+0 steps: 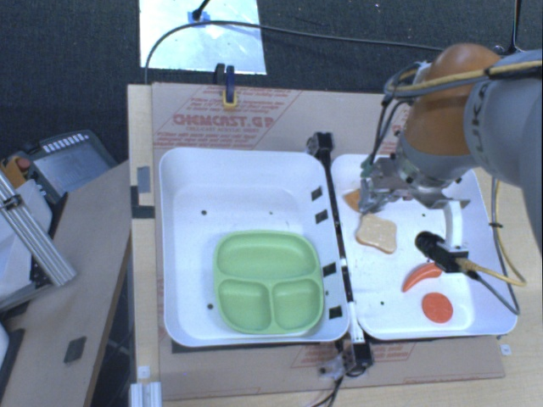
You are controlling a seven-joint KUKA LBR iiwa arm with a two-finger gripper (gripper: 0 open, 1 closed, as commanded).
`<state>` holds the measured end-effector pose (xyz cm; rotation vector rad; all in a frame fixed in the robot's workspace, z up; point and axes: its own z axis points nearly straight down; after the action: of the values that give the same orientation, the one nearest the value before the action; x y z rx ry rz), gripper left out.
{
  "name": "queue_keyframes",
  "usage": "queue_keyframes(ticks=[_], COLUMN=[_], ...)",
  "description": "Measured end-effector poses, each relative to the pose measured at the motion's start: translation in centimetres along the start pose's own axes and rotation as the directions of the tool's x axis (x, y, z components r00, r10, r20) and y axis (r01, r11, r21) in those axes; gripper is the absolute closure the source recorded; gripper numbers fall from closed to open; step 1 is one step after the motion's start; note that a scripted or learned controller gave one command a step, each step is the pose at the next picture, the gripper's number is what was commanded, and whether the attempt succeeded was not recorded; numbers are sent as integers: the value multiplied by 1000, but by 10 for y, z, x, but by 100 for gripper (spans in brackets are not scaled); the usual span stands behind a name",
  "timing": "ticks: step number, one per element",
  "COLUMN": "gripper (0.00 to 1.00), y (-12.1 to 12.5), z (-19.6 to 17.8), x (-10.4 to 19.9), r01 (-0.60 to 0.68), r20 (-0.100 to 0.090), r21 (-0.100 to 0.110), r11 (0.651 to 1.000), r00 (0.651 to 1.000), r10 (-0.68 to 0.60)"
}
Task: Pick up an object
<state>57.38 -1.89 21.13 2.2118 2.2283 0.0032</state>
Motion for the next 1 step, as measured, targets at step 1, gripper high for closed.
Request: queue_keyframes(ticks=[1], gripper=[100], y=[12], z=[-13], x=[52], r01=[2], r20=[-2], r21=[0], r11=[1000], r00=[1000], r10=[-2])
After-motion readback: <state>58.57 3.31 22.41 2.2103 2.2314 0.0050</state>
